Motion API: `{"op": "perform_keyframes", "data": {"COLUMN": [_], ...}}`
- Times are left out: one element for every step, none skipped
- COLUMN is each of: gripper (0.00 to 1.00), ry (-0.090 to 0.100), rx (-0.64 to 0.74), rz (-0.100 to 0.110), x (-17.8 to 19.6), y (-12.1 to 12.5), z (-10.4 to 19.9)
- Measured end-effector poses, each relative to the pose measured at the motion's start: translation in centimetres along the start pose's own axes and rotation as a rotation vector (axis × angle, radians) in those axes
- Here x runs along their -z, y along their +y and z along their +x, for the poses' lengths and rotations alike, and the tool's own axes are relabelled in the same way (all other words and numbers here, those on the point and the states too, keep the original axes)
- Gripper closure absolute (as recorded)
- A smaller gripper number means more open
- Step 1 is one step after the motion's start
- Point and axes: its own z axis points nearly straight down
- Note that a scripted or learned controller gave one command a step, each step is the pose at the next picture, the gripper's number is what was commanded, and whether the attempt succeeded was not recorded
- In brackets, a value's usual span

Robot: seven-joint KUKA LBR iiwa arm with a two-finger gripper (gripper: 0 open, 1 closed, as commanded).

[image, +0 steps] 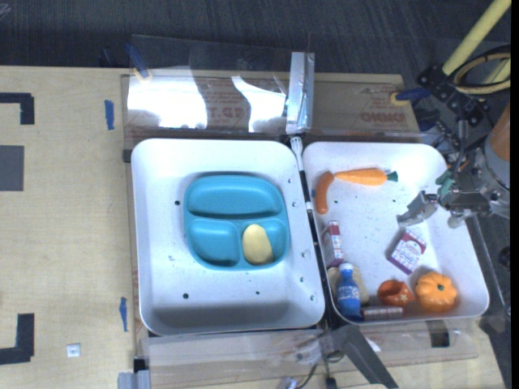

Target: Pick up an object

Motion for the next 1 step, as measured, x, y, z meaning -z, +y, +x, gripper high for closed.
{"op": "perform_keyframes", "data": {"gripper": [0.00], "ry": [0.002], "rx": [0.001], "rz": [0.008], "x": [-10.90], "y": [4.02], "z": [-1.27]}}
